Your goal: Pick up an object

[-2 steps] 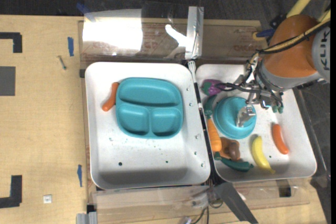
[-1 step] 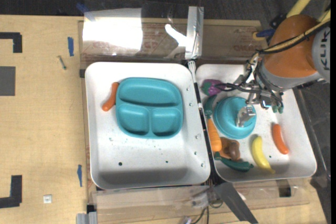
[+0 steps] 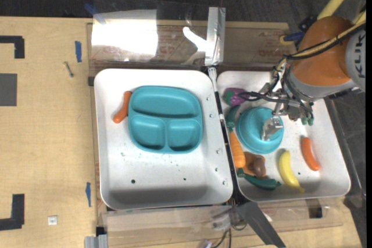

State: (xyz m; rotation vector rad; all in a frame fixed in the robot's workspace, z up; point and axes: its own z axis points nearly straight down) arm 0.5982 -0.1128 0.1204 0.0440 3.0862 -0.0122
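Observation:
My gripper hangs over a teal bowl in the middle of the right bin, its tip inside the bowl's outline. Around the bowl lie a purple eggplant at the back, an orange carrot on the left, a brown piece and a dark green piece in front. A yellow banana and an orange sausage lie to the right. I see nothing held in the gripper.
The left bin holds a teal divided plate with an orange sausage beside its left rim. A clear plastic sheet and a metal bracket stand behind the bins. The arm's orange band overhangs the right bin's back corner.

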